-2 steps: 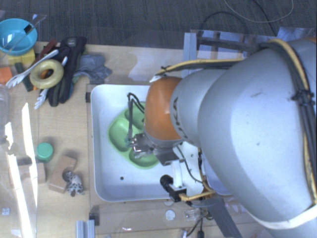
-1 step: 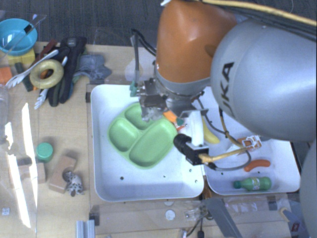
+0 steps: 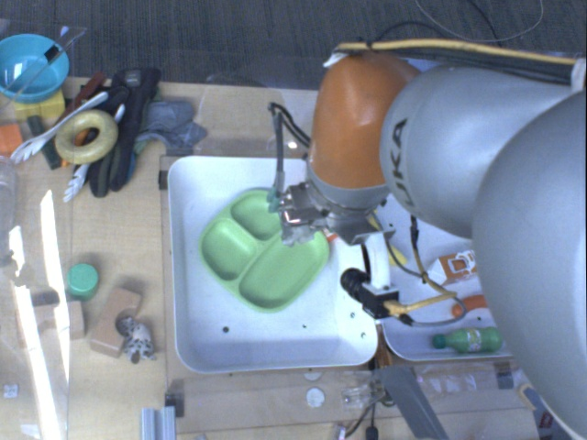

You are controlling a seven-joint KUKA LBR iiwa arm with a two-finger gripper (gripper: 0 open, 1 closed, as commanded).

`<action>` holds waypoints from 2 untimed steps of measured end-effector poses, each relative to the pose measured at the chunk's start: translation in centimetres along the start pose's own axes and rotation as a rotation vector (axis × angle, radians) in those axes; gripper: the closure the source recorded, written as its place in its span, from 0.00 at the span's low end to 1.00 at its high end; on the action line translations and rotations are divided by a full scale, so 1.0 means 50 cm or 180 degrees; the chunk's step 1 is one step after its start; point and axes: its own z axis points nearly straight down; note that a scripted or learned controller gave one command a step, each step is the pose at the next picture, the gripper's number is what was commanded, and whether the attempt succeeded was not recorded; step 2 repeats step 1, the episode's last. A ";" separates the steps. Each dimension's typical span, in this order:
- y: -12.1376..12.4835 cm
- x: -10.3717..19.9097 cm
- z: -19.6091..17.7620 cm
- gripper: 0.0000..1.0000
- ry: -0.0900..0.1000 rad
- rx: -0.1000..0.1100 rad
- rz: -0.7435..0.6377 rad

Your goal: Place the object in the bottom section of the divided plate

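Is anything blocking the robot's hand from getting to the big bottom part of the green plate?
Nothing visible blocks it. The gripper hangs right over the green divided plate in the left white bin, and the bottom section shows bare green. The arm hides the plate's right edge, and whether the gripper carries an object cannot be told.

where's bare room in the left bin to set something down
Free: the left bin's floor along its front wall, below the green divided plate, and the strip left of the plate. Crowded: the plate's upper right, where the arm's tool hangs over it.
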 end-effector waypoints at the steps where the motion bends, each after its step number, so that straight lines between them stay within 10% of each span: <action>1: -0.003 -0.081 0.016 1.00 0.0004 -0.0007 0.0552; 2: -0.003 -0.081 0.016 1.00 0.0004 -0.0007 0.0552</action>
